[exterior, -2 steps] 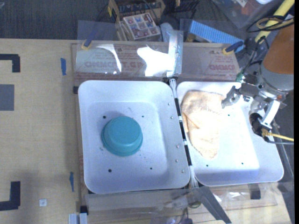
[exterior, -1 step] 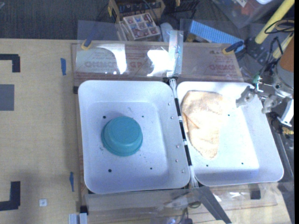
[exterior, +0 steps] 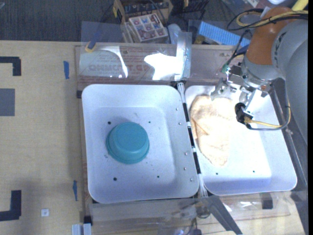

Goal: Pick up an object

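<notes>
Bins: two white bins sat side by side mid-frame, the left bin (exterior: 98, 180) and the right bin (exterior: 274, 175), their inner rims touching.
Bowl: a teal bowl (exterior: 128, 142) lay upside down in the left bin, a little left of that bin's centre.
Cloth: a pale yellow cloth (exterior: 212, 129) lay crumpled along the left side of the right bin, running from its upper left toward its middle.
Arm: the arm (exterior: 274, 43) came in from the upper right of the frame, its orange band above the wrist.
Gripper: the gripper (exterior: 234, 93) hung over the upper part of the right bin, just beside the cloth's upper right edge; whether it was released or clenched I could not tell, and nothing was seen in its grasp.
Cable: a yellow cable (exterior: 266, 127) looped right of the gripper, above the bin floor.
</notes>
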### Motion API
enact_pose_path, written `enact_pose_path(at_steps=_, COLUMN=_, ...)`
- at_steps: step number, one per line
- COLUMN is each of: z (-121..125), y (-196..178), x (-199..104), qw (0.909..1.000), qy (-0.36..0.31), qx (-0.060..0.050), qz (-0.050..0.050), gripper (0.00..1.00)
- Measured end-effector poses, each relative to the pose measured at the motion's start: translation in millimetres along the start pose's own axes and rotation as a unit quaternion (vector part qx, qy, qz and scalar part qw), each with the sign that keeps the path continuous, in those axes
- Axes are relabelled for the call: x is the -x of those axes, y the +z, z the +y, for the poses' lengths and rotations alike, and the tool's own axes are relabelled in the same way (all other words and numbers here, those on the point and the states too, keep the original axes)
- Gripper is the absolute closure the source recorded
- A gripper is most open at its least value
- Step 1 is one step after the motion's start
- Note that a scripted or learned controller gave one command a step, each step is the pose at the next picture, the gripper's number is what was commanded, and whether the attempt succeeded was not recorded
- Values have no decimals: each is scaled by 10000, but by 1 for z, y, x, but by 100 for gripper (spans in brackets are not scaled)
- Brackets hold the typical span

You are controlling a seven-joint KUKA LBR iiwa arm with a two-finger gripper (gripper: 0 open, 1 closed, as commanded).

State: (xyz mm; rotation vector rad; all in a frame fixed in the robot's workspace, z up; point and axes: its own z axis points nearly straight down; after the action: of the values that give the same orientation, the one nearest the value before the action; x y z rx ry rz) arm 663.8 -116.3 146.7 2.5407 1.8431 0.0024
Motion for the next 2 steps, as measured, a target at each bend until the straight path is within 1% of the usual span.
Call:
enact_pose_path(at_steps=1, z=22, y=-12, x=69, qw=9968, qy=-800, qx=13, qz=-7, gripper=0)
enact_pose_path(at_steps=2, z=-13, y=-58, x=77, qw=9577, qy=-2878, qx=-7, qz=6, gripper=0)
